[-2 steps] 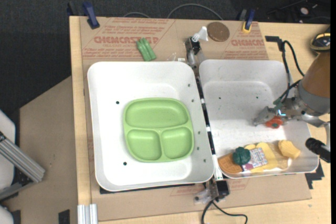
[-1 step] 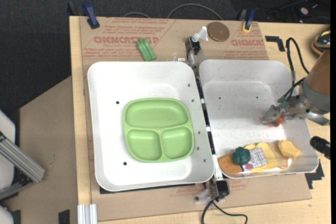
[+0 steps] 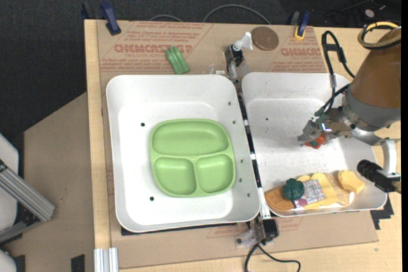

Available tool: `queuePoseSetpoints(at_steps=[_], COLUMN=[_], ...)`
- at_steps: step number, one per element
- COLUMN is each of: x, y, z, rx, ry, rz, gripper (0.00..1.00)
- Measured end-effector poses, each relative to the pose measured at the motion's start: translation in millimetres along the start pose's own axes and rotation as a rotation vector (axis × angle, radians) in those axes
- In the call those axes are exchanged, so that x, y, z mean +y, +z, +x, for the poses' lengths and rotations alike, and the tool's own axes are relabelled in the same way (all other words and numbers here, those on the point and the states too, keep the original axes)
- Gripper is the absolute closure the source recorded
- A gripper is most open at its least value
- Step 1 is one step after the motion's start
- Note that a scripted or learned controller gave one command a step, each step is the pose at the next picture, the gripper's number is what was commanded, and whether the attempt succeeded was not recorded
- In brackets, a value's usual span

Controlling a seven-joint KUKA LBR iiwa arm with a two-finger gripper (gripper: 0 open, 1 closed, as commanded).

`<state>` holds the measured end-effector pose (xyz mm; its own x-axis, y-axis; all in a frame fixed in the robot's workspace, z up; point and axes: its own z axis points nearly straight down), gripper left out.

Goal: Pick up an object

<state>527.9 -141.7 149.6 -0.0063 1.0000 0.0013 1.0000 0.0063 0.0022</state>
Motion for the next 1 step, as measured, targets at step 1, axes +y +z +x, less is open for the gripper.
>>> queuePoseSetpoints(at_steps=[1], x=[35.1], y=[-37.2], z=[66.4], rx=[0.0], ry=[-0.002], rz=[-0.003], gripper=[1.0])
